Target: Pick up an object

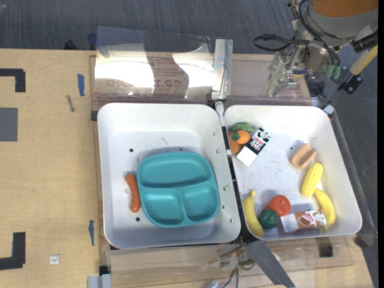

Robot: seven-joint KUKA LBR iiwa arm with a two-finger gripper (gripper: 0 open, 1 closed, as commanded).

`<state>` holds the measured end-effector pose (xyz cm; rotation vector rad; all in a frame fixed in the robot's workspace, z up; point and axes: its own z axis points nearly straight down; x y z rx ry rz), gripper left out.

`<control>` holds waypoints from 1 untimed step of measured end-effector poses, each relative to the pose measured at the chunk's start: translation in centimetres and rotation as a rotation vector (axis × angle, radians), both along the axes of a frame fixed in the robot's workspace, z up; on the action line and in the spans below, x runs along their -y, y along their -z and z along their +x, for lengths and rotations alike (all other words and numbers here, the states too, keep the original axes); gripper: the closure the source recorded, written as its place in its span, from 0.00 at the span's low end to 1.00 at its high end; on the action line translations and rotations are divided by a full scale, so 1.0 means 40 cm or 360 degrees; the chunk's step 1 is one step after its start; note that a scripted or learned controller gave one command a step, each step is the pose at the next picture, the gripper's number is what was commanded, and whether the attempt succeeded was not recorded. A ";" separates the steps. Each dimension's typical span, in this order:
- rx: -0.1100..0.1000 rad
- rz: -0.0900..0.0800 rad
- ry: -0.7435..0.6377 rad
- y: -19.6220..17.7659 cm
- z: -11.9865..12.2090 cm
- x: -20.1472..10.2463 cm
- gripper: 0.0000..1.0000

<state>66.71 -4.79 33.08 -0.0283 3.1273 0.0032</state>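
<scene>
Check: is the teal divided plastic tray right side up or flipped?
Right side up: the teal divided plastic tray shows three recessed compartments facing the camera.

Grey arm, orange band, black cables

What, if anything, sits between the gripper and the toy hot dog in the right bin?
Nothing visible. The gripper hangs beyond the right bin's far rim, and the hot dog lies on bare floor nearer the camera, apart from the corn cob.

No words or numbers could be read. The small carton bore a black-and-white pattern. The packet showed only a blurred picture.
</scene>
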 end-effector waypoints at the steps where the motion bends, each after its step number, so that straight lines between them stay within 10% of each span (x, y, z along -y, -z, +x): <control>1: -0.0002 0.0004 0.0091 -0.083 0.002 -0.190 1.00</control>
